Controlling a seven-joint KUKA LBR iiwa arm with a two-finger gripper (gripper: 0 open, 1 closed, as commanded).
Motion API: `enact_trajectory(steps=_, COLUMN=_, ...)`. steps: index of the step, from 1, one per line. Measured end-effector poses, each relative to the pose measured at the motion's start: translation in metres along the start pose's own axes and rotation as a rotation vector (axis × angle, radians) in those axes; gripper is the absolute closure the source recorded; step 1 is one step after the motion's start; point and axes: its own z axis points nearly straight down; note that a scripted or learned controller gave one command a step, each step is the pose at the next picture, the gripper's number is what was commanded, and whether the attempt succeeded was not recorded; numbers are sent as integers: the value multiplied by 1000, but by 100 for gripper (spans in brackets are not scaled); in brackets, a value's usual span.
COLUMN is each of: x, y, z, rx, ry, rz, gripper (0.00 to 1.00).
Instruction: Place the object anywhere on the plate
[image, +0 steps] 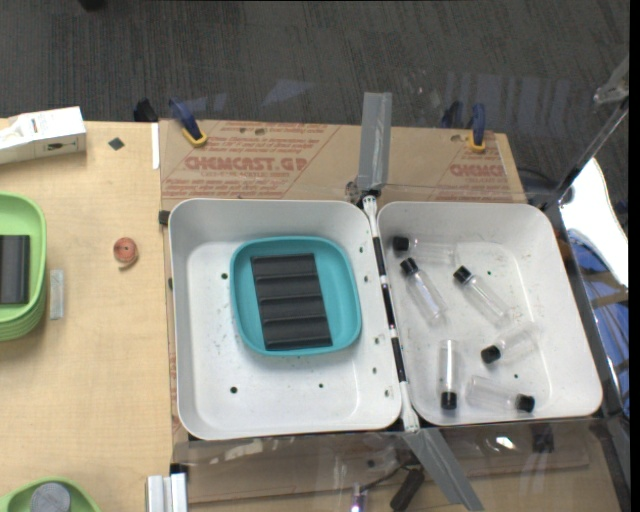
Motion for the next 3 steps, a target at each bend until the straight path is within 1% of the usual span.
enact_trajectory(steps=1, x=-5, y=-4, z=2, rx=4, ry=-2, rz=103, gripper=0)
enact_trajectory(steps=2, x=-5, y=-3, z=1, rx=2, ry=-1, rz=238, gripper=0)
enact_trajectory(steps=3, x=-8, y=-5, z=2, rx=3, ry=-2, rz=248, gripper=0)
